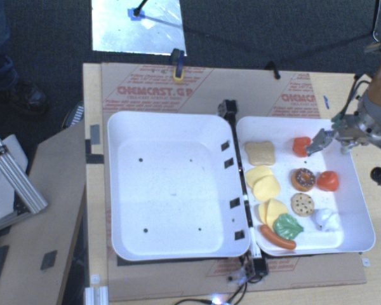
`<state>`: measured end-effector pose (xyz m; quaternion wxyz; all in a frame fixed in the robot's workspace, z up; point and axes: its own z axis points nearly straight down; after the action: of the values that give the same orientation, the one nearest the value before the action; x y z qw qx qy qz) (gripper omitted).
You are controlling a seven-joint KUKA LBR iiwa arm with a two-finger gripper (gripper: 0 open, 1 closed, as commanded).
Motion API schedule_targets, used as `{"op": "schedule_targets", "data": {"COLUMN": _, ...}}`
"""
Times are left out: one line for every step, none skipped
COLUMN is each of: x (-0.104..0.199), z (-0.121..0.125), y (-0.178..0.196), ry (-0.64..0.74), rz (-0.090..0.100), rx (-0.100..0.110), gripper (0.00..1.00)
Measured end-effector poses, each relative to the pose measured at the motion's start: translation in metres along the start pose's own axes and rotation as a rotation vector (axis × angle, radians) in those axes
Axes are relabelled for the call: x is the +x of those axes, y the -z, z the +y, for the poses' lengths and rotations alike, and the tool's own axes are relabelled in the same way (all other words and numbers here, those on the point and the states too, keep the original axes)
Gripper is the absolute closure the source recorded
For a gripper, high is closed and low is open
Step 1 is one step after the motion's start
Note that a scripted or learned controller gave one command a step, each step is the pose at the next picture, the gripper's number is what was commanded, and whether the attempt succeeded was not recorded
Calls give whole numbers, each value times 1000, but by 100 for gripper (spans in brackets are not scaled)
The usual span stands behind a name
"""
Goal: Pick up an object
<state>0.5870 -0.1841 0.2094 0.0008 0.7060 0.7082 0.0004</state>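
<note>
Hand hangs beside the red tomato in the right bin, its grip too blurred to tell.

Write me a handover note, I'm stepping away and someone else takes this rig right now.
End effector: over the right bin, near its far edge, beside the red tomato piece. Nothing seen held.
Items, all in the right bin: bread slice, donut, second red piece, cookie, yellow chips, lettuce, sausage, white piece.
Left bin: not involved.
Done: nothing picked.
Left: grasp and lift one item.
</note>
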Motion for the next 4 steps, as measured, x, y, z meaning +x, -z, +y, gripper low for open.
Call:
{"op": "schedule_targets", "data": {"x": -21, "z": -5, "y": -125, "ry": -5, "rz": 5, "rx": -3, "gripper": 0}}
{"op": "schedule_targets", "data": {"x": -22, "z": 59, "y": -120, "ry": 2, "rz": -2, "rx": -6, "gripper": 0}}
{"op": "schedule_targets", "data": {"x": -22, "z": 58, "y": -110, "ry": 5, "rz": -2, "rx": -5, "gripper": 100}}
{"op": "schedule_targets", "data": {"x": 73, "z": 81, "y": -66, "ry": 4, "rz": 0, "rx": 9, "gripper": 100}}
